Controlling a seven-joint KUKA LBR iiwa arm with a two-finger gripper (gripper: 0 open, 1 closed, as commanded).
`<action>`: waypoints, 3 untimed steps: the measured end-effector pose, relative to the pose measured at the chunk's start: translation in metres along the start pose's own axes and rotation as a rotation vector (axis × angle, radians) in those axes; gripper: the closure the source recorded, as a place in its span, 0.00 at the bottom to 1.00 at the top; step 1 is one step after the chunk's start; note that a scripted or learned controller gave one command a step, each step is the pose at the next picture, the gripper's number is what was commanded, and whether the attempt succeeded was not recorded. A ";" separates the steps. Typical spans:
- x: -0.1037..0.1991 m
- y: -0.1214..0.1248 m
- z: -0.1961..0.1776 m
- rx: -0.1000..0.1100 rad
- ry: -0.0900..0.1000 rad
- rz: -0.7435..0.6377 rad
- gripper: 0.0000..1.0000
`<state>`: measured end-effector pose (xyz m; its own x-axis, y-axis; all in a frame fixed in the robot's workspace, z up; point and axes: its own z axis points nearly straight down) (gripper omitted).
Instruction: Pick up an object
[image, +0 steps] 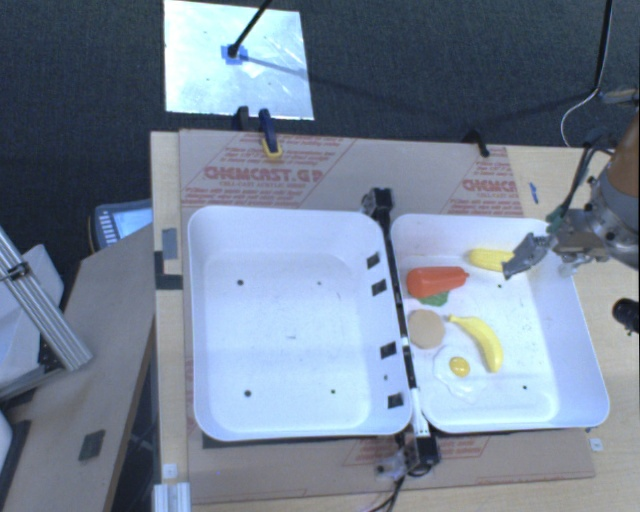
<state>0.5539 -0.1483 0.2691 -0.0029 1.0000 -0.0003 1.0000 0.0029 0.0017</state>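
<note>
The right bin (575, 330) holds several toy foods. An orange carrot with a green top (436, 281) lies near the bin's left wall. At the back is a small yellow piece (487, 259), and a banana (480, 340) lies in the middle. A tan round cookie (427, 328) and a fried egg (458, 369) sit toward the front left. My gripper (535, 252) hangs over the back right part of this bin, just right of the small yellow piece. Nothing shows in its grasp.
The left bin (290, 320) lies beside the right one, with a black clip strip (390, 310) along their shared wall. Both rest on a cardboard sheet (330, 170). A cable (580, 110) hangs at the far right near the arm.
</note>
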 end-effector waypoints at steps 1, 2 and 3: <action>0.000 -0.071 0.083 0.010 0.003 0.005 0.00; 0.002 0.026 0.077 -0.008 -0.002 -0.005 0.00; 0.072 -0.005 0.085 0.003 0.001 -0.004 0.00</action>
<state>0.5490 -0.0765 0.1838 -0.0067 1.0000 0.0012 1.0000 0.0067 -0.0016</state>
